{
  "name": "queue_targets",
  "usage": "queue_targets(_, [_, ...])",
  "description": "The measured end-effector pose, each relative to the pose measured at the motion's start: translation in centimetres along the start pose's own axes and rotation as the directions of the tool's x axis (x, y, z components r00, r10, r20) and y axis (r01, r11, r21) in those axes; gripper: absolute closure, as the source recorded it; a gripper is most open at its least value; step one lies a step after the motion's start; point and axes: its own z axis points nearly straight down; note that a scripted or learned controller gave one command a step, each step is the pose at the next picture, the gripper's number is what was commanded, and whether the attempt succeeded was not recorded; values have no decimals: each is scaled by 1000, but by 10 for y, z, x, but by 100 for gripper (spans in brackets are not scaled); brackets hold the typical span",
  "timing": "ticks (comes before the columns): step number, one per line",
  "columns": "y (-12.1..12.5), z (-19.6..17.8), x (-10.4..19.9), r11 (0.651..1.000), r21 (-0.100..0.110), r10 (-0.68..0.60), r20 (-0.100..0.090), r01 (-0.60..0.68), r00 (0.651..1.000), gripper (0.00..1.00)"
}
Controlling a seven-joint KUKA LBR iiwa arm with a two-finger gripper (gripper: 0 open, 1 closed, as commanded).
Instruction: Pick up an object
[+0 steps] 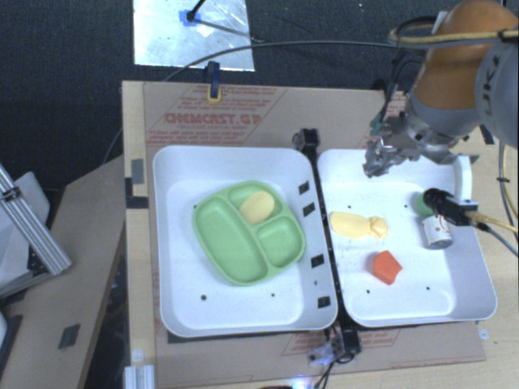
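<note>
Camera view shows the gripper high in the right bin. A yellow toy lies just below it, lying sideways.

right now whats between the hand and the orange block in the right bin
In the camera view, the pale yellow piece lies roughly between the hand and the orange block, slightly left of the line; otherwise bare white bin floor.

text: "CHEMCAST GP", red | on: brown protective sheet under the bins

Even overhead light, soft focus, glare on foil sheet
</note>
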Motion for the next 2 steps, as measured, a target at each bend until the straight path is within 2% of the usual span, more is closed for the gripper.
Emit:
queue_targets(1, [0, -3, 52, 1000, 0, -1, 0, 1, 1000, 100])
queue_targets(2, [-5, 15, 110, 1000, 3, -1, 0, 1, 1000, 100])
